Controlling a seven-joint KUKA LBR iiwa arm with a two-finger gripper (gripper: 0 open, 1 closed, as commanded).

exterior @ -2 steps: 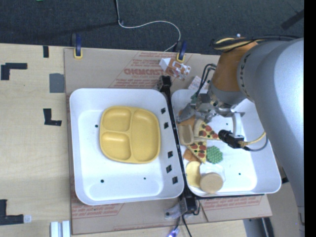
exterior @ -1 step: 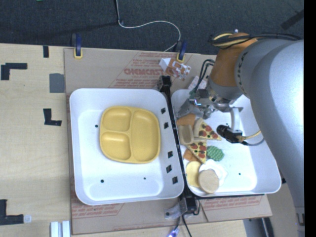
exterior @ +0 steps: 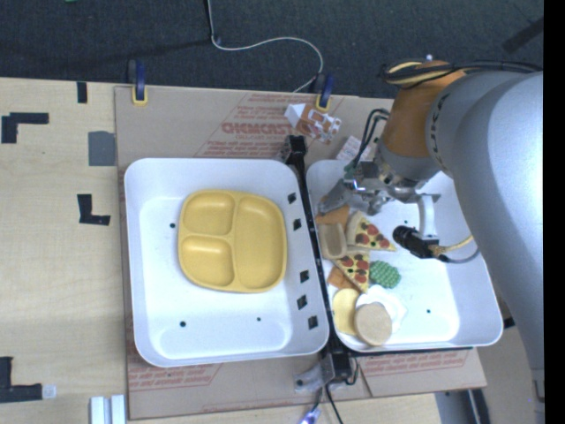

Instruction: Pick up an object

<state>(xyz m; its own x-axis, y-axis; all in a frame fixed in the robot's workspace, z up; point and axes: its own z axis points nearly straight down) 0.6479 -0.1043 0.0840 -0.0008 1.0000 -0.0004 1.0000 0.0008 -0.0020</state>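
We see the gripper (exterior: pixel 353 193) low over the right bin (exterior: pixel 459 316), grip state unclear, beside the pizza slice (exterior: pixel 369 235), which we judge light, stiff, flat, best pinched across its 2 edges.

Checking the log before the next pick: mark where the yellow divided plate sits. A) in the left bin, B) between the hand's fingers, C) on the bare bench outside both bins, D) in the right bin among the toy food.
A: the yellow plate lies flat in the left bin, alone, while the toy food is piled in the right bin under the hand.
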